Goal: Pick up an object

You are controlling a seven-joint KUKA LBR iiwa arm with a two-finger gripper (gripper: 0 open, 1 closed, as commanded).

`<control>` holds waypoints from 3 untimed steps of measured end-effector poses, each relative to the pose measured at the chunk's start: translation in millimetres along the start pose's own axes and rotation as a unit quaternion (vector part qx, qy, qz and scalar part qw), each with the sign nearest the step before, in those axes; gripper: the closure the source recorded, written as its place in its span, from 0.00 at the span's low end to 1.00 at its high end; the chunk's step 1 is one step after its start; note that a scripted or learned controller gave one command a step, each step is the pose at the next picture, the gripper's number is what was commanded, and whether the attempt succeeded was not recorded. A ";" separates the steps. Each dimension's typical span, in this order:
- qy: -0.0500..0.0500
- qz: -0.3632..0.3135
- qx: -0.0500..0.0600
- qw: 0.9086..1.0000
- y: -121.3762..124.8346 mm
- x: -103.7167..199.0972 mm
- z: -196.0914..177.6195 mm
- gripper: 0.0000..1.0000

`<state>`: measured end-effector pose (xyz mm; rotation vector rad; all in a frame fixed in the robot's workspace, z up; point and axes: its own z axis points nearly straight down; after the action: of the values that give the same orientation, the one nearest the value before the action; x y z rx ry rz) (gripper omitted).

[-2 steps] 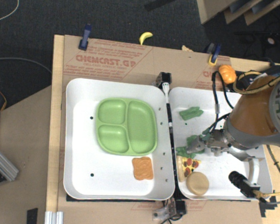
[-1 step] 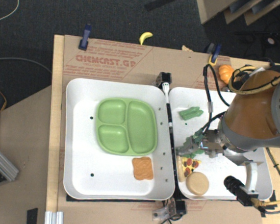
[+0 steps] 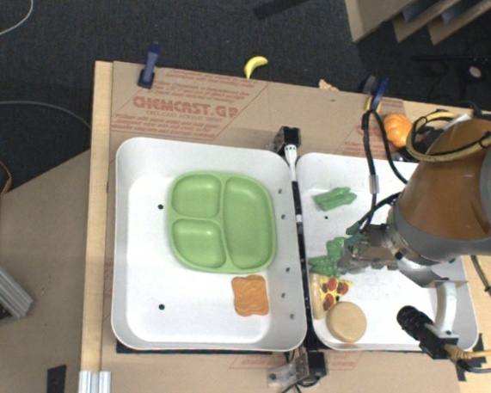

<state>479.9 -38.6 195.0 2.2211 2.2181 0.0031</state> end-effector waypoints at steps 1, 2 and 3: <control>0.002 -0.005 0.003 1.000 -1.4 70.5 8.7 1.00; 0.001 -0.002 -0.005 1.000 1.2 63.3 -109.6 1.00; 0.000 -0.002 -0.001 1.000 83.4 80.3 -97.7 1.00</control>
<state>563.1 41.7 292.9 2.2140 2.2221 0.0049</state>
